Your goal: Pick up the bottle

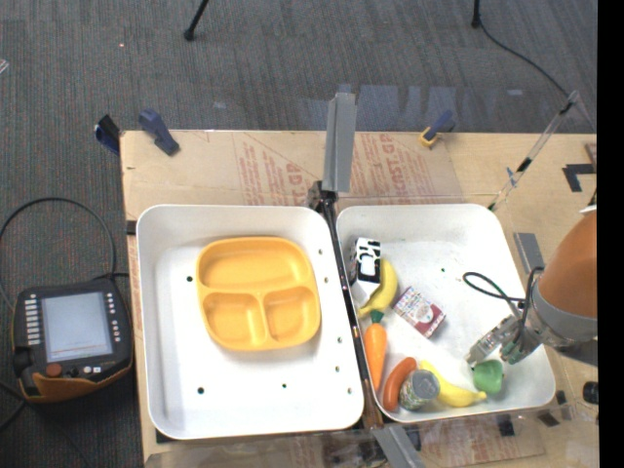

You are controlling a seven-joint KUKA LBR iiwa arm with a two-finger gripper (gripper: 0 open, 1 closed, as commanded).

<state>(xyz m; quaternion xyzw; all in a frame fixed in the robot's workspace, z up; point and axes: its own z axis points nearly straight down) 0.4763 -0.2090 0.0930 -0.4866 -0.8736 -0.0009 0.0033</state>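
A grey handheld control pendant (70, 342) lies on dark carpet (273, 47) left of the plywood bench (244, 169). The left white bin (161, 378) holds a yellow compartment plate (259, 292). In the right white bin (478, 227), the white-and-black bottle (365, 259) lies against the left wall. The gripper (492, 344) hangs low near the right wall; its opening cannot be determined.

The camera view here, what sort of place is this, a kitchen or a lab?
Most likely a robotics lab: a robot arm reaches over two white bins on a plywood bench, a teach pendant lies on the carpet, and the bins hold toy food and a yellow divided plate.
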